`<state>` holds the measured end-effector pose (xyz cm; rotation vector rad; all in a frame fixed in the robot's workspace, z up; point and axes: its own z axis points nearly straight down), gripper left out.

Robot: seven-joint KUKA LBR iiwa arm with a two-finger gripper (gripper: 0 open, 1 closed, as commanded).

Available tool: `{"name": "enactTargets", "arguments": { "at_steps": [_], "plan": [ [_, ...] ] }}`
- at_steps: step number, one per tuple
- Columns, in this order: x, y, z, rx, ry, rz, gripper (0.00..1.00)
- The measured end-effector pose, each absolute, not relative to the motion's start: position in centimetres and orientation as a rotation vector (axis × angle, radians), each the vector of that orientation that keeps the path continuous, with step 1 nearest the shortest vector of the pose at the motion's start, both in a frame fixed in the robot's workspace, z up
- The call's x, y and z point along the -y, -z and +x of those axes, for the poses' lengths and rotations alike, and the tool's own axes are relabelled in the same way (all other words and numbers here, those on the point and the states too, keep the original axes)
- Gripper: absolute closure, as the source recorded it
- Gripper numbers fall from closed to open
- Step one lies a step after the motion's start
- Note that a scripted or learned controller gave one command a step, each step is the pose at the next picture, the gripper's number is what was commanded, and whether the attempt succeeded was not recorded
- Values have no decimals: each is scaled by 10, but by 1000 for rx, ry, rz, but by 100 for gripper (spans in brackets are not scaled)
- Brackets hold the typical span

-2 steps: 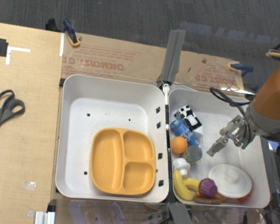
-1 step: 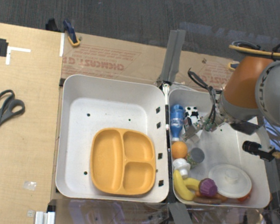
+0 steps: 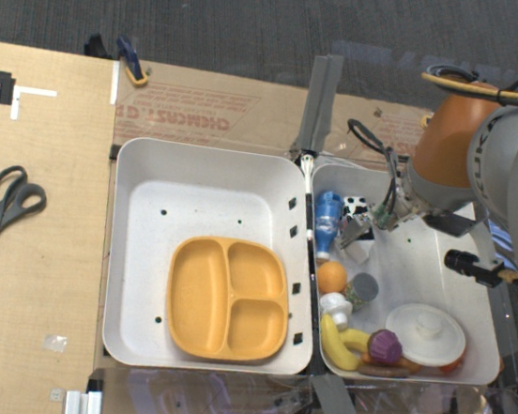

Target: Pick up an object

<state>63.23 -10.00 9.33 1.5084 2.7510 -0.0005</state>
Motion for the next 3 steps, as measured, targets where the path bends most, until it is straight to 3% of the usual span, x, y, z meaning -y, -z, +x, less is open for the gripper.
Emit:
{"name": "enactTargets", "arguments": {
  "at_steps": [1,2,3],
  "plan": [
    [107,-94,635,-2633,0,1706,0],
    [107,-103,635,-2633,3,1701,100],
    [64,-225,637,-2411,3,2013,100]
  ]
}}
